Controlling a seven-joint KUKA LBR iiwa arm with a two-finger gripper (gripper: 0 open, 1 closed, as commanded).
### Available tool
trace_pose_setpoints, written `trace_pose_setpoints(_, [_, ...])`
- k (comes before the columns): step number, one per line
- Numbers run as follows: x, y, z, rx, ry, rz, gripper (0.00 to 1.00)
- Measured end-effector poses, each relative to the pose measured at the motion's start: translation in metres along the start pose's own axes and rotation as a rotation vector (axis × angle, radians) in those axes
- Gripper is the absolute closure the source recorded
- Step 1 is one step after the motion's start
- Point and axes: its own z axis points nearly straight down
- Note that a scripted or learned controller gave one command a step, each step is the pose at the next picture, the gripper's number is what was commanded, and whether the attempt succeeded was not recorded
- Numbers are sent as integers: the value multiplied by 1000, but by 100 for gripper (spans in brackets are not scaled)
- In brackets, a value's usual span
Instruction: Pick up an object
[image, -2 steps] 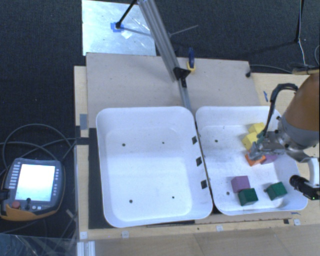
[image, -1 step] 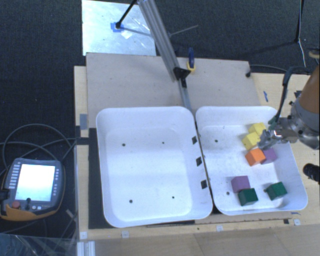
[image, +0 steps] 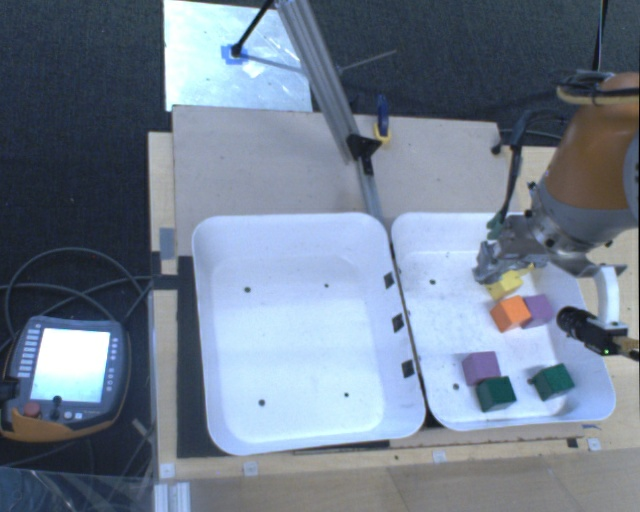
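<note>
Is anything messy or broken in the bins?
Nothing looks broken or spilled. The blocks sit scattered at odd angles in the right bin, like the orange block and two dark green blocks. That's just loose jumble.

Arm's gripper (image: 497, 262) hangs low in the right bin (image: 440, 400), right over a yellow block (image: 508, 284), orange block (image: 511, 313) just beside it.

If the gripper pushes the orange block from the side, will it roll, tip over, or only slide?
The orange block looks cube-shaped with flat faces, so it probably slides rather than rolls. It appears low and squat, so tipping seems unlikely. A purple block sits against it, so a push would likely move both.
</note>
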Motion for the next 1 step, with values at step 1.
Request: trace_pose_setpoints(1, [61,16,3,1,0,0,100])
